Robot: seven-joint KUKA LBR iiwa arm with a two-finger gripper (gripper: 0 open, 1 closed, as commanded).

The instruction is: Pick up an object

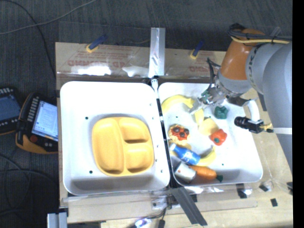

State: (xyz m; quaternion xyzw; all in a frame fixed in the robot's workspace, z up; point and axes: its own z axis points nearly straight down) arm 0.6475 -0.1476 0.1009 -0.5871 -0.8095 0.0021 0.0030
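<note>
A left white bin holds a yellow divided tray, while the right white bin holds a carrot, blue bottle, red pepper and green toy beside the gripper.

No text here can be made out for certain. The brown cardboard sheet behind the two bins carries faint reddish printed lettering along its upper strip, but it is too washed out and small to read. The handheld orange-and-black control pendant at the left edge has a lit pale-blue screen with lines on it, all blurred beyond reading. The small blue-and-white bottle in the right-hand bin has a white band, its print illegible.
</note>
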